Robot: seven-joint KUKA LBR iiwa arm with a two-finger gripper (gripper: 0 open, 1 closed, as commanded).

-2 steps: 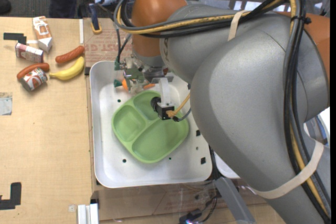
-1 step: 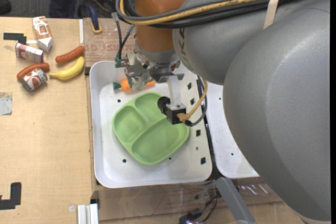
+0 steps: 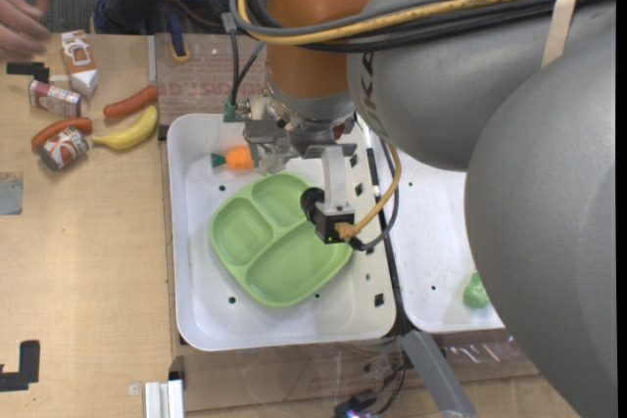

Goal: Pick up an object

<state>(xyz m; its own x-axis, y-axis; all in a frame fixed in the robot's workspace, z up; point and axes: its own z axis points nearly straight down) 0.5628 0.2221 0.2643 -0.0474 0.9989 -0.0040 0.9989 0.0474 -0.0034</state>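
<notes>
Grey arm (image 3: 509, 113) over centre shallow white bin (image 3: 186, 308) | gripper (image 3: 284, 144), aperture and load unreadable, beside small orange plastic carrot (image 3: 238, 158) | step: approach | next: descend, close.

The pale wooden bench (image 3: 78, 240) carries two shallow white plastic bins, left (image 3: 186, 308) and right (image 3: 431, 299). Beside them lie a yellow banana (image 3: 132, 132), a red sausage (image 3: 130, 101) and what look like small cartons (image 3: 78, 59).
</notes>
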